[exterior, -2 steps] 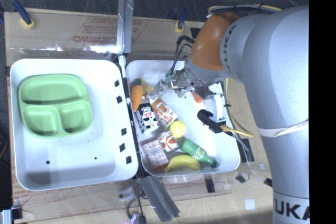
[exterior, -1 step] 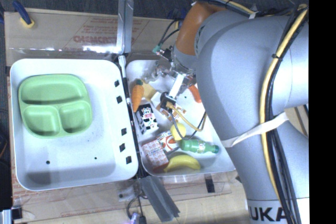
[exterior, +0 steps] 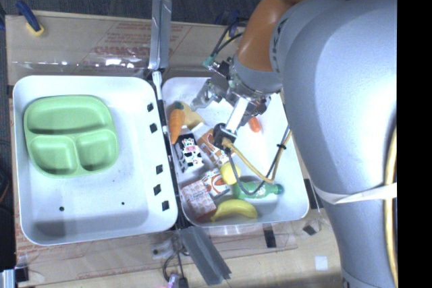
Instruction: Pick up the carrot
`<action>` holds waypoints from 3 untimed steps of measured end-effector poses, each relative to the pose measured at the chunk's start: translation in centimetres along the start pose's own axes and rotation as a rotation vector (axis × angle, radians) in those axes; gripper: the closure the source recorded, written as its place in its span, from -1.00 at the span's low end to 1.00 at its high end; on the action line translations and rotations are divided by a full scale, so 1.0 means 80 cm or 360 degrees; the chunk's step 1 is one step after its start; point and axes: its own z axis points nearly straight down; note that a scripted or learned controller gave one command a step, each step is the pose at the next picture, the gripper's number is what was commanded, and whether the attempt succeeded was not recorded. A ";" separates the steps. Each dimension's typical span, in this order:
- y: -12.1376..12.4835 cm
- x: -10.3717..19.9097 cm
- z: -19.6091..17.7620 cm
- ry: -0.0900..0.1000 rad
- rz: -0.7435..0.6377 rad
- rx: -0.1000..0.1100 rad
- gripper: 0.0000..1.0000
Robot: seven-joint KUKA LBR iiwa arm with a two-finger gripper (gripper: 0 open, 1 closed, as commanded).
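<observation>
Camera view, orange tapered carrot point(exterior: 176, 125) against left wall of right bin point(exterior: 295, 211), jaws nearby, opening unclear

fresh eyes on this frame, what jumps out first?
The big grey arm with its orange band, looming in from the right over the right bin. Then the green divided tray lying in the left bin, set against the right bin's clutter: the carrot near its left wall and a banana at the near edge.
</observation>
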 end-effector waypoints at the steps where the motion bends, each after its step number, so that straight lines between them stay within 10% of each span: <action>1: 0.056 -0.001 0.099 -0.0002 -0.0261 0.0002 -1.00; 3: 0.084 0.016 0.123 -0.0005 -0.1445 -0.0008 -1.00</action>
